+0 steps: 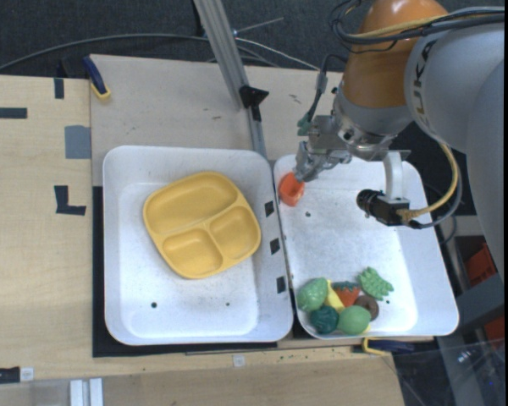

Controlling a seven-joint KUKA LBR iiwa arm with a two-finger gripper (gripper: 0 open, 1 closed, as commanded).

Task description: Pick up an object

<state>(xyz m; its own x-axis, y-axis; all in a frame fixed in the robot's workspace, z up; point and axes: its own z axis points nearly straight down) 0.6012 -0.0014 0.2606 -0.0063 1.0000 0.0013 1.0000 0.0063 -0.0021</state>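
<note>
My gripper (pixel 303 174) hangs over the far left corner of the right bin (pixel 423 252). It is shut on a small orange toy (pixel 291 191), which sticks out below the fingertips above the rim between the two bins. A heap of toy foods lies in the right bin's near left corner: a light green piece (pixel 313 293), a red piece (pixel 348 293), a leafy green piece (pixel 376 282), a dark teal piece (pixel 325 319) and a round green piece (pixel 354 320).
The left bin (pixel 123 252) holds a yellow divided plate (pixel 201 223). A slanted metal post (pixel 224 45) rises behind the bins, ending near the rim between them. A black cable fitting (pixel 381 205) on the arm hangs over the right bin.
</note>
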